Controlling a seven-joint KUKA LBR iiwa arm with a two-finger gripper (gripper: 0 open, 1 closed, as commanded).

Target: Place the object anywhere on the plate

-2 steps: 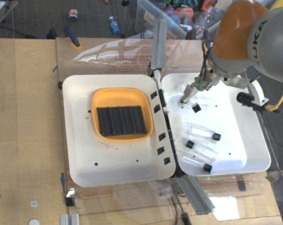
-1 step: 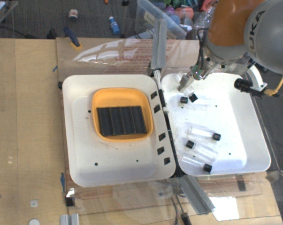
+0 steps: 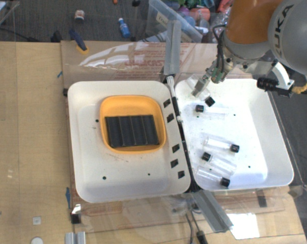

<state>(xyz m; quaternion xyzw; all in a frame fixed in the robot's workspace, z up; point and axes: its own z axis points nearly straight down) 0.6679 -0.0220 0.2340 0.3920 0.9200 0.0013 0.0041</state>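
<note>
While the wooden bench [image 3: 26,136] runs bare along the left, the left bin [image 3: 87,172] holds an orange-yellow plate [image 3: 133,104] with rounded corners, and a black ribbed block [image 3: 132,131] lies flat on it, filling most of the plate's floor. A divider [image 3: 174,131] with a row of small black tabs separates this bin from the right bin [image 3: 260,136]. In the right bin lie several clear plastic tubes with black caps: 1 tube [image 3: 213,109] near the top with its cap at the left end, another [image 3: 222,145] lower down with its cap at the right end, and 2 more [image 3: 217,169] toward the front wall. A small black cap [image 3: 210,101] sits just beside the upper tube. The gripper [image 3: 200,88] hangs over the upper left corner of the right bin, tilted down to the left, with nothing seen between its fingers; whether they are apart or together cannot be told. Above it rise the arm's orange band [image 3: 252,9] and grey body. A clear tub of coloured toys [image 3: 194,4] stands behind the bins.
</note>
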